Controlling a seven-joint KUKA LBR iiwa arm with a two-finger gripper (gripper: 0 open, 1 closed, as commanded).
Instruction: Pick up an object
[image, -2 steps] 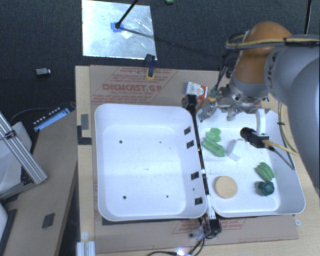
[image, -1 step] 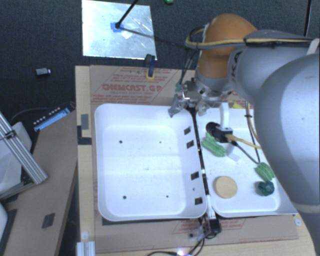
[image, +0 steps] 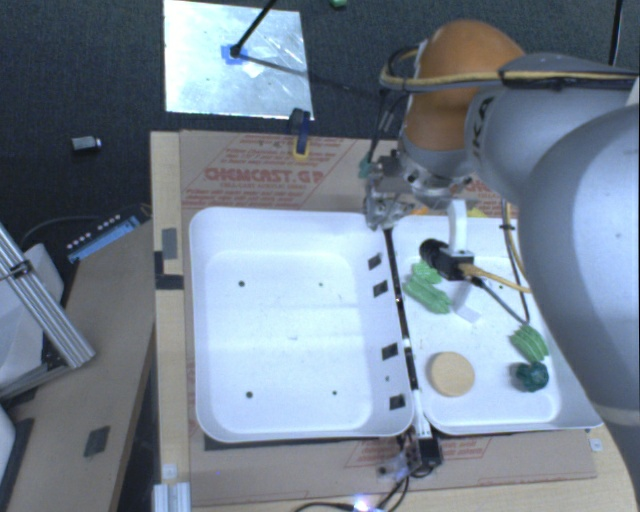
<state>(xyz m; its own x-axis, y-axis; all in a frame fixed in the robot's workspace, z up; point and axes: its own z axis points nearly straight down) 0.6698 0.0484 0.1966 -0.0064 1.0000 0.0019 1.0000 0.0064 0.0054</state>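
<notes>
Two bins (image: 280, 250), one wooden disc (image: 452, 374).

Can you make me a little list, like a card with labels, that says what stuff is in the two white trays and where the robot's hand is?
Left tray: shallow white plastic bin, bare white floor with a few small dark dots
Right tray: shallow white plastic bin
Near front of right tray: flat round tan disc
Middle of right tray: bumpy light green plastic pieces
Right side of right tray: green ridged piece, dark teal lump just in front of it
Gripper: gripper above the back end of the divide between the trays
Arm: grey arm with orange band
</notes>
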